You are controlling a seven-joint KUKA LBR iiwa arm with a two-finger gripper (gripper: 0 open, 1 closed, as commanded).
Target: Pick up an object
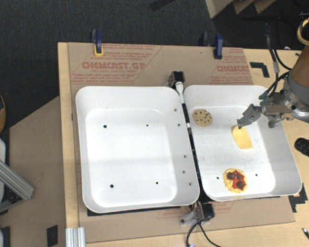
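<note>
table [144, 60] with brown board top carries two white bins side by side. left bin [92, 138] on the left half, right bin [283, 158] touching it along the middle seam. grey arm [298, 94] comes in from the right edge over the right bin. hand [245, 120] hangs over the right bin's upper middle, just above the yellow block [242, 138]; cannot tell how far the hand is open, nothing seen held in it. pizza piece [235, 180] near the right bin's front edge. cookie [202, 118] near the seam, well apart from the pizza piece. blue clamps [97, 37] on the table's far edge.
</note>
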